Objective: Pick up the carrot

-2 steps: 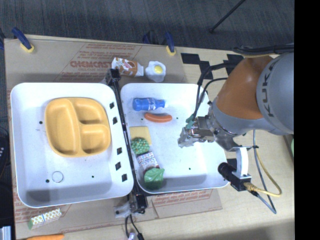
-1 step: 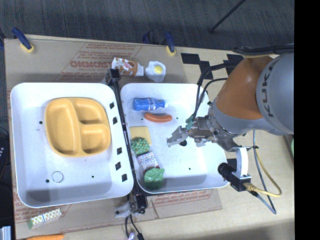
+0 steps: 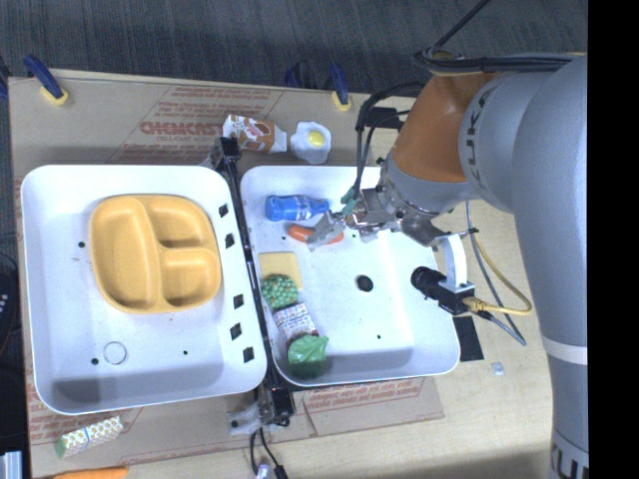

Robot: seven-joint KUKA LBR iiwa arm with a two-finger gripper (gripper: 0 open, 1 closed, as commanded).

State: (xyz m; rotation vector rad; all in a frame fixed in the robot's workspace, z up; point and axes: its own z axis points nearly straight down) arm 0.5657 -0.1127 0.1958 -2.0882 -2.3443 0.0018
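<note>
Two Bins, One Arm Reaching In From the Right

Two small items are lying at the near counter [image 3: 379, 402] edge, outside the bins: a patterned packet [image 3: 92, 434] and an orange piece [image 3: 90, 472] cut off by the frame.

Left bin [image 3: 50, 297]: a yellow divided tray [image 3: 156, 250] is sitting in its middle, compartments facing up.

Right bin [image 3: 429, 352]: along its left wall, running from near to far, a green leafy toy [image 3: 308, 350], a printed wrapper [image 3: 296, 319], a green bumpy item [image 3: 279, 288] and a yellow block [image 3: 279, 262] are lying in a row. Further back, a blue bottle [image 3: 296, 208] is lying on its side. The carrot [image 3: 302, 234] is resting just in front of that bottle, near the bin's far left area.

The hand [image 3: 334, 230] is hanging low over the bin, its tip touching or just beside the carrot's right end. Whether the fingers are apart or together cannot be told. The carrot is not visibly sitting between them.

Beyond the bins, a small brown-and-white carton [image 3: 250, 133] and a white-and-yellow egg-like toy [image 3: 313, 141] are sitting side by side on the counter. Blue clamps [image 3: 46, 78] are gripping the far edge.
</note>
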